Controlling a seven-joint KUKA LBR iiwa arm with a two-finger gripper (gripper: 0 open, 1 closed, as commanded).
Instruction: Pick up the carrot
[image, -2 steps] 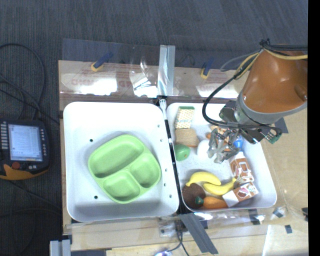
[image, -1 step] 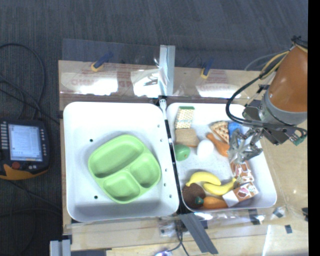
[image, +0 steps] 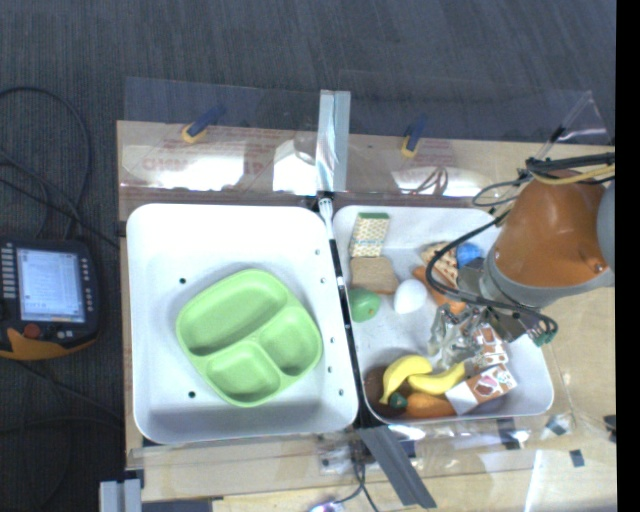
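Carpet (image: 300, 50) of a dark grey weave is seen around a pale wooden bench (image: 590, 330), and a handheld control pendant (image: 45, 295) with a lit screen is laid on the floor at the left. Two white bins are set side by side on the bench. The left bin (image: 160, 240) is occupied by a green divided plate (image: 250, 335), lying flat near its middle. The right bin (image: 540, 395) is crowded: a yellow box (image: 369, 234), a brown bread slice (image: 373, 272), a green ball (image: 364, 306), a white egg (image: 409, 297), a banana (image: 420, 378) and a small printed carton (image: 485, 385). The carrot (image: 430, 405) is found at the near edge of the right bin, just under the banana. The gripper (image: 455, 340) is lowered just above the banana; whether its jaws are spread cannot be told.
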